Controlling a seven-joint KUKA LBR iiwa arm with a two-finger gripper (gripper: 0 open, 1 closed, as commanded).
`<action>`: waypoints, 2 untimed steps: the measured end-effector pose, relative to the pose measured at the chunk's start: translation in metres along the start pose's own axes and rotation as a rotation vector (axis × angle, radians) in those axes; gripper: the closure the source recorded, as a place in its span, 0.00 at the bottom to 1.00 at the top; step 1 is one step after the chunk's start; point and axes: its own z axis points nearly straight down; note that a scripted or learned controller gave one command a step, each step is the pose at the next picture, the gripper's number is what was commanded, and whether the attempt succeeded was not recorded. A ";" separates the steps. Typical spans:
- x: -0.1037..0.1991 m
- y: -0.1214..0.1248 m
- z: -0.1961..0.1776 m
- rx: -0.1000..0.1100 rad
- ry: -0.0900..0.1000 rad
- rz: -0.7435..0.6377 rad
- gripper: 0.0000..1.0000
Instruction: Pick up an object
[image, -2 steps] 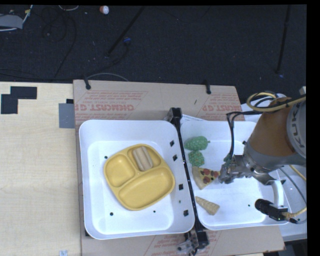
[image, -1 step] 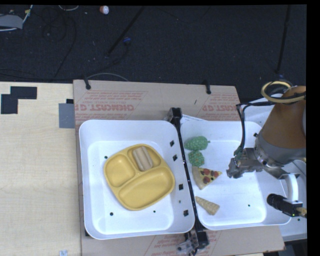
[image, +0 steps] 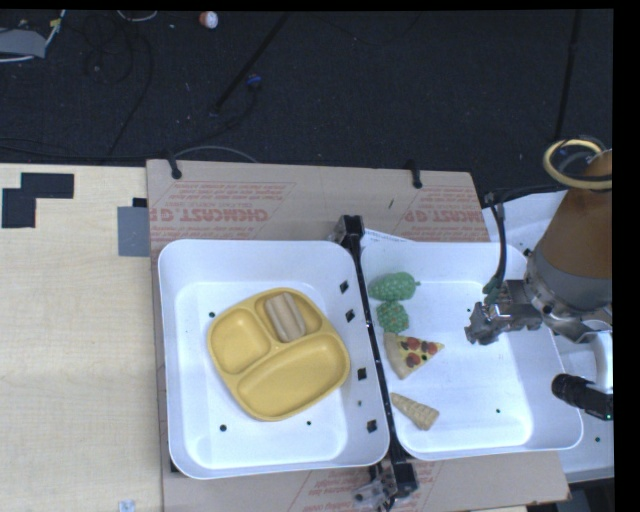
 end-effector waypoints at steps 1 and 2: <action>0.049 0.012 0.012 0.004 0.002 -0.003 1.00; 0.092 0.017 0.006 0.002 0.001 -0.002 1.00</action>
